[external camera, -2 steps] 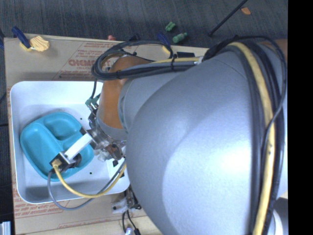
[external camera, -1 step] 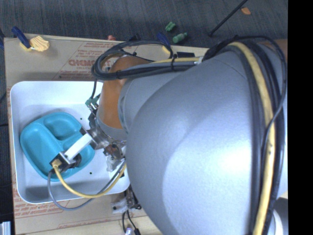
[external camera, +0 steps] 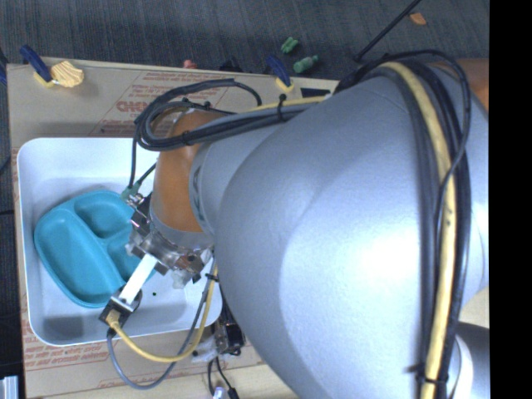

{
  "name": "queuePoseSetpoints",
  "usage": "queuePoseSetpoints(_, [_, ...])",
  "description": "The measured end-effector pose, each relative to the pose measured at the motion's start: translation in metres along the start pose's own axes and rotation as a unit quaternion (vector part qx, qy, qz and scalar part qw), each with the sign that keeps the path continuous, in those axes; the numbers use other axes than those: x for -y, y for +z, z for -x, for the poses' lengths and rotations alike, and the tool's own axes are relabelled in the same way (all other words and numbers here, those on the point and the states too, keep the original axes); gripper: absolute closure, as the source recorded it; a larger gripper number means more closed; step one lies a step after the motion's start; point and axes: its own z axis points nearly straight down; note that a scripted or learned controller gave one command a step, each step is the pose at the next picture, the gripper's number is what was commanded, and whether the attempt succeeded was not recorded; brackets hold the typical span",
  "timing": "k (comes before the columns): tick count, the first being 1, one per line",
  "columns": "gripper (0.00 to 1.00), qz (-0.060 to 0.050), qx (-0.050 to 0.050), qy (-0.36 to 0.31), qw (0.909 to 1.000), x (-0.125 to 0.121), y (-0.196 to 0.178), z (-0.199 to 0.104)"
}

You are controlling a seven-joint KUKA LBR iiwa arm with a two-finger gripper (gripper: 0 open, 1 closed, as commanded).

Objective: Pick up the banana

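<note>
My grey arm, with its orange band (external camera: 176, 189), reaches down into the left white bin (external camera: 23, 173). The gripper (external camera: 174, 264) hangs low over the bin floor, close against the right edge of a teal divided dish (external camera: 79, 248). The wrist covers the gripper from above. The bulk of the arm hides the right part of this bin and the whole right bin, along with whatever lies under it.
The teal dish fills the left half of the left bin, tilted toward the front corner. A bare strip of bin floor (external camera: 75, 322) runs along the front wall. Cardboard (external camera: 108, 98) lies under the bins, with a yellow clamp (external camera: 65, 75) at the back left.
</note>
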Motion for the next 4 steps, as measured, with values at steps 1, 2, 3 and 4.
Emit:
queuePoseSetpoints(1, [1.00,-0.002,0.001,-0.003,1.0000,0.001,-0.010,0.000])
queuePoseSetpoints(2, [1.00,0.001,-0.001,-0.116,0.9932,-0.112,-0.022,0.117])
queuePoseSetpoints(3, [1.00,0.002,-0.001,-0.121,0.9927,-0.078,-0.021,0.081])
queuePoseSetpoints(4, [1.00,0.003,-0.002,-0.193,0.9811,-0.041,0.077,-0.033])
